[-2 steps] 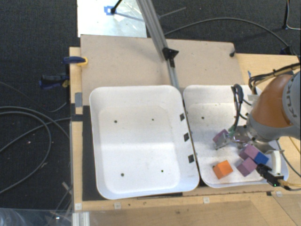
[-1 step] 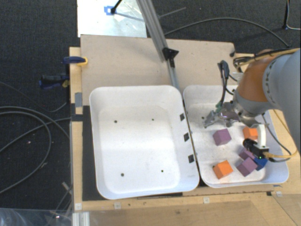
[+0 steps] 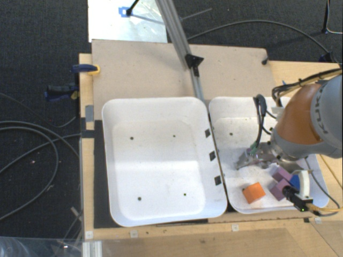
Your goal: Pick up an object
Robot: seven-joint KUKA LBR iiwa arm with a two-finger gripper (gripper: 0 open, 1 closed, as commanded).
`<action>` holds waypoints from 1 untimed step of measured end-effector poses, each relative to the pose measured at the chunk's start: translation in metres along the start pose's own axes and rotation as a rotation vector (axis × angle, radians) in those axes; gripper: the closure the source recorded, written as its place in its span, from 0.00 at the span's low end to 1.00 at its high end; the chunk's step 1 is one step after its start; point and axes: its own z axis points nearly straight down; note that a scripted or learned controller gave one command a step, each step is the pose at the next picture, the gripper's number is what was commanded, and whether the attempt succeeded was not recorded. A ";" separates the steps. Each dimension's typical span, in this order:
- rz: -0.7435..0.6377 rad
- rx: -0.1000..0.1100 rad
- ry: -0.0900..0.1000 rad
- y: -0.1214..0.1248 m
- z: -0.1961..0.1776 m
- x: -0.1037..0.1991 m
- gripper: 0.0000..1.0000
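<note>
In the right bin (image 3: 236, 123), an orange block (image 3: 254, 192) lies near the front wall. Just right of it are two purple blocks, one (image 3: 277, 189) close to the orange block and one (image 3: 282, 173) slightly farther back. My gripper (image 3: 252, 159) hangs low over the middle of this bin, a short way behind and left of the orange block and left of the purple ones. Nothing shows in its grasp. The arm, with its orange band (image 3: 298, 123), comes in from the right and covers the bin's right side.
The left bin (image 3: 155, 159) sits beside the right one, their rims meeting along a line of black clips (image 3: 212, 155). A slanted metal pole (image 3: 179, 36) crosses the board behind the bins. Cables hang near the arm's wrist.
</note>
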 end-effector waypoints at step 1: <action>-0.004 -0.009 -0.002 0.033 -0.002 -0.019 0.00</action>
